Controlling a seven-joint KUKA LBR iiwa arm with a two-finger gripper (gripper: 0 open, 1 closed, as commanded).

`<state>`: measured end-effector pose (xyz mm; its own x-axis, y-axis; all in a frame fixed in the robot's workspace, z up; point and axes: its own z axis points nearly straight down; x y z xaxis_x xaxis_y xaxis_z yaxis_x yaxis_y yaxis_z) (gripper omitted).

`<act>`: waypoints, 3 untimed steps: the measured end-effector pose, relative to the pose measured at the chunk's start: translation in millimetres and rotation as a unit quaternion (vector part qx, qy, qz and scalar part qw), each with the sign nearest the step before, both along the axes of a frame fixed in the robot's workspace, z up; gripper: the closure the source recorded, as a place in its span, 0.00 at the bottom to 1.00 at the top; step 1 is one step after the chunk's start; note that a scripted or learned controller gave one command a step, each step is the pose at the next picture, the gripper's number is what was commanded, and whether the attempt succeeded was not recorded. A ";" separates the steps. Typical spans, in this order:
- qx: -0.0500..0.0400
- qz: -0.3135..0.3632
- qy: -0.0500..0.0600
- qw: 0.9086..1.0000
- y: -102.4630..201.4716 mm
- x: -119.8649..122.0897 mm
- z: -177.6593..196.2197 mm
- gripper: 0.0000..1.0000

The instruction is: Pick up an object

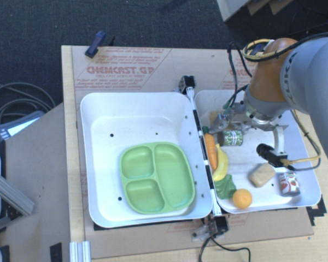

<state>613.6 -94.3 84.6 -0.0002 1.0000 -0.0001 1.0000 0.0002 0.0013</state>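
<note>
green tray, orange carrot, white bins

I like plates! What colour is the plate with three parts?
Light green tray, in the camera view.

One fixed camera looks down at a slant on the worktop and both bins.

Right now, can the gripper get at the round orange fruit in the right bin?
Probably yes: the round orange fruit lies uncovered near the bin's front wall, with the green leafy piece beside it, not over it.
</note>
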 end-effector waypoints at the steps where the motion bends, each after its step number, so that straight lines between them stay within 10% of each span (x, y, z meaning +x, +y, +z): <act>1: 0.000 0.000 0.000 1.000 0.0 0.3 10.1 1.00; 2: 0.000 0.000 0.000 1.000 0.0 0.2 10.0 0.00; 3: 0.001 0.000 -0.005 1.000 -5.4 -43.0 4.9 0.00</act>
<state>570.6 -99.7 89.5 0.0001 1.0000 0.0016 0.9999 -0.0001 0.0110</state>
